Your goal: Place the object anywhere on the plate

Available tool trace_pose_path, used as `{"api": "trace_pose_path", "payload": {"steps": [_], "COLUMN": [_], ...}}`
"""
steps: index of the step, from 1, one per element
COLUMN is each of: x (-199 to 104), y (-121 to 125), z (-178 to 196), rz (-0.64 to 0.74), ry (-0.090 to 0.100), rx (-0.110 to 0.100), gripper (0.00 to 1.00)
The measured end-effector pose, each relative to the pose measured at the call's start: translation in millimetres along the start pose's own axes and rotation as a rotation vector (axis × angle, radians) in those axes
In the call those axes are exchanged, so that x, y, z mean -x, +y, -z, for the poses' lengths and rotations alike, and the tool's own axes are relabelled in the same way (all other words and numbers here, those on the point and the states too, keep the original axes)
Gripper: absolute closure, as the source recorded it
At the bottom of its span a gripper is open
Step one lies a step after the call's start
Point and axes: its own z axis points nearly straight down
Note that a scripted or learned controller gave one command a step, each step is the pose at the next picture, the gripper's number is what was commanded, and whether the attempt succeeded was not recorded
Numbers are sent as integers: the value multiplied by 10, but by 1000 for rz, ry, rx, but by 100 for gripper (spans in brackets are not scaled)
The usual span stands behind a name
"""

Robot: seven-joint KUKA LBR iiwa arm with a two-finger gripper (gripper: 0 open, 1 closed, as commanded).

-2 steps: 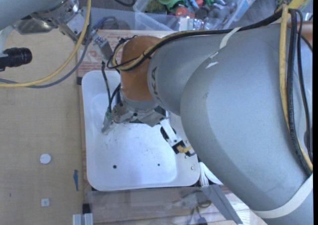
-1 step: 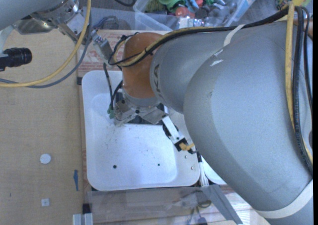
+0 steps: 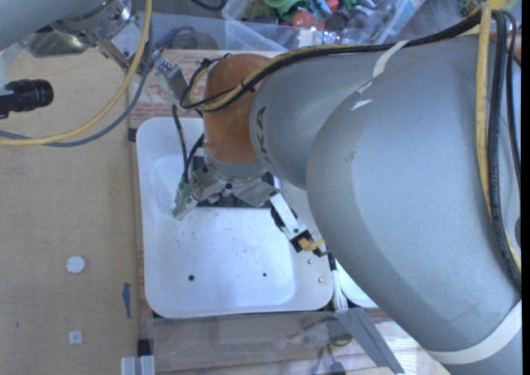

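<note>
- Far out at nine o'clock, a black cylinder [image 3: 26, 97] pokes in from the frame edge, and a yellow cable [image 3: 146, 42] loops down past it over the wooden bench [image 3: 66, 199].
- Lower left, near eight o'clock, a small white disc [image 3: 75, 264] lies on the bench, with a blue mark [image 3: 126, 299] just beside the bin's left wall.
- Next comes the left white bin [image 3: 157, 224], its floor bare towards six o'clock apart from two dark specks [image 3: 191, 277].
- At the centre, just towards nine o'clock, the gripper [image 3: 192, 196] is down inside that bin, low over the floor near the back wall. Whether it is clasping anything I cannot tell.
- A greenish bit [image 3: 183, 192] shows at the gripper's left tip. Whether that is the object I cannot tell.
- Above it, at eleven o'clock from centre, the orange band [image 3: 232, 121] faces us.
- Up at twelve o'clock, a clear tub [image 3: 273, 13] of coloured toys sits behind the bench.
- From three o'clock, the grey arm [image 3: 406, 199] sweeps in and covers the right bin.
- At five o'clock, a white curved edge [image 3: 352, 292] peeks from under the arm, possibly the plate.
</note>
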Motion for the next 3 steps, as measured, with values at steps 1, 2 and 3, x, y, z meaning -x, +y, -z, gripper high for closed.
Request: {"api": "trace_pose_path", "payload": {"steps": [1, 2, 3], "x": [16, 16, 13], "y": [10, 9, 19], "z": [108, 108, 210], "rz": [-1, -1, 0], "ry": [-4, -4, -5], "rx": [3, 3, 6], "gripper": [100, 0, 100]}}
